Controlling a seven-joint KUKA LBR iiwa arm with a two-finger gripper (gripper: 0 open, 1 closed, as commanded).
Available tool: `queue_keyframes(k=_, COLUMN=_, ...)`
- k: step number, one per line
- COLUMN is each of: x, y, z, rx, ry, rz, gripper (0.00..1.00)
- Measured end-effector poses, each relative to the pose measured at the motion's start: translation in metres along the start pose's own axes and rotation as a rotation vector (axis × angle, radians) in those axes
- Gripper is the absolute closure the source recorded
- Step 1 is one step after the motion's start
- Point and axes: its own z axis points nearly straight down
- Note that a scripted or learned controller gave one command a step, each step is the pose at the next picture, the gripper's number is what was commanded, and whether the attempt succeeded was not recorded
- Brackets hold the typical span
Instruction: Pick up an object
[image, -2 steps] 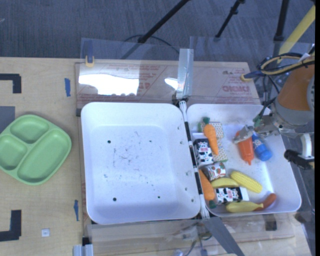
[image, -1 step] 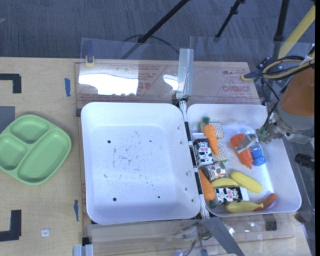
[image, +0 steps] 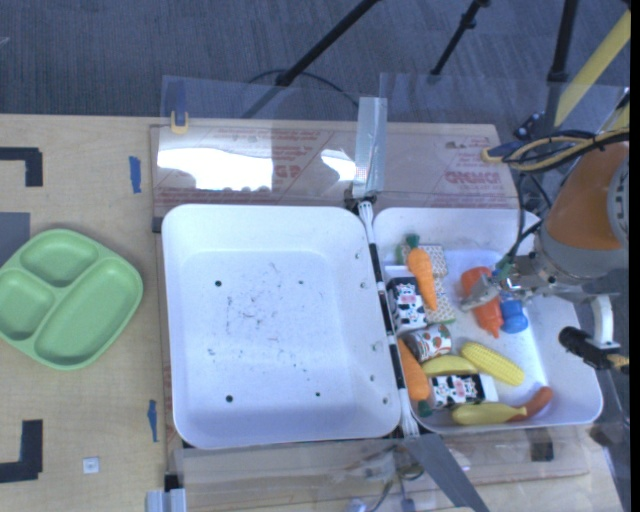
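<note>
The right bin is crowded with toys along its left wall; the end effector, grip state unclear, hovers beside an orange toy. The left bin has open floor.

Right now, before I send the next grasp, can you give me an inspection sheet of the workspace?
Surface: wooden bench bearing two shallow white bins, left bin and right bin.
Job's things: in the right bin, a toy carrot, corn cob, banana, two small cow-print cartons, a small can, an orange piece and a blue piece.
Clutter: green divided plate on the bench, left of the bins.
Gripper: gripper low over the right bin by the orange piece; grasp cannot be judged.
Cables: yellow and black cables near the arm.
Surroundings: clear panels behind the bins; tripod legs on grey floor.
</note>
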Motion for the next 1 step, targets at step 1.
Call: queue_keyframes(k=1, x=-0.0013, y=0.0018, z=-0.0126, rx=-0.007, ry=-0.002, rz=0.001, gripper=1.00)
